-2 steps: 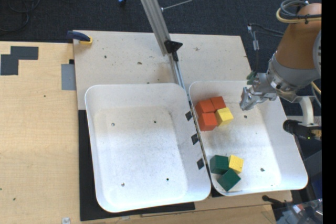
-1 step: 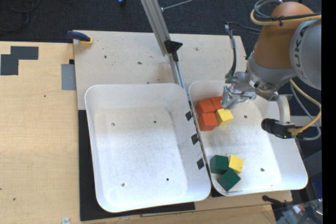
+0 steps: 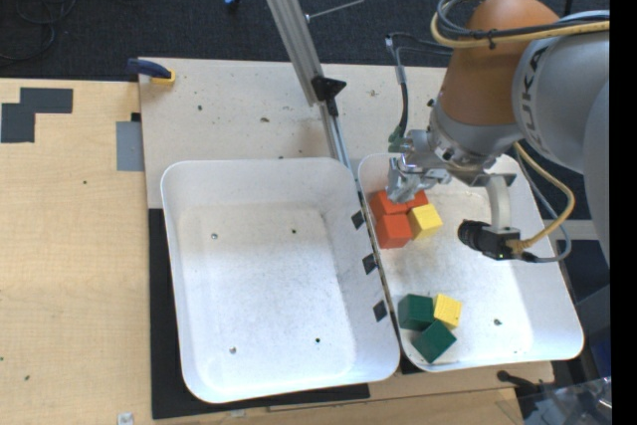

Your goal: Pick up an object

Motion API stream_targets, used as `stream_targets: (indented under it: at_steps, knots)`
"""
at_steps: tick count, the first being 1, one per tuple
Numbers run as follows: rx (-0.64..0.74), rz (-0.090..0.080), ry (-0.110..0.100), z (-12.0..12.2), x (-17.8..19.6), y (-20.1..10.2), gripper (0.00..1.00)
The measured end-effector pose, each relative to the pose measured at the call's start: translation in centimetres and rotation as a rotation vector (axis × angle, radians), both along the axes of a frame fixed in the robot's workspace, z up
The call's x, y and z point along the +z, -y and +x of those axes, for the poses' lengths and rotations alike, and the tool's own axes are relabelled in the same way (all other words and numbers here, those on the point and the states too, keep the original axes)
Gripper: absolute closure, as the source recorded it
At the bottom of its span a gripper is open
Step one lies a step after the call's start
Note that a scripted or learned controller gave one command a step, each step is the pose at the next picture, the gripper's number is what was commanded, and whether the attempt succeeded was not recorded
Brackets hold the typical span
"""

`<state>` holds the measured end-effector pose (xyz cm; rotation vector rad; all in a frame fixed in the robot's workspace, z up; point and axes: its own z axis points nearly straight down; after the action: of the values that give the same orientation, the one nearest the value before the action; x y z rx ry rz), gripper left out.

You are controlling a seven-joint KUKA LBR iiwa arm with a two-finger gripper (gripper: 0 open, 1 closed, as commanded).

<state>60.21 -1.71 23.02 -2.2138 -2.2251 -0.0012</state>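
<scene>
The gripper (image 3: 406, 186) is hanging over the orange block (image 3: 390, 218) in the right bin (image 3: 537, 314), beside a yellow block (image 3: 426, 219); whether its jaws are wide or narrow, I cannot tell.

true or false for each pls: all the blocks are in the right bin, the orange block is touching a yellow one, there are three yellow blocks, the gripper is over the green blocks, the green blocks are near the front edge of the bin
1. All the blocks lie in the right bin. True.
2. The orange block touches a yellow block. True, they sit side by side.
3. There are three yellow blocks. False: two, the second yellow block lying by the green ones.
4. The gripper is over the green blocks. False: it is over the orange block, near the bin's back left.
5. The green blocks lie near the bin's front edge. True.
</scene>
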Motion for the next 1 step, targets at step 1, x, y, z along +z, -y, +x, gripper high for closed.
stream_targets:
  at_steps: [1]
  knots:
    - [-0.001, 0.000, -0.004, -0.62, -0.33, -4.94, 1.00]
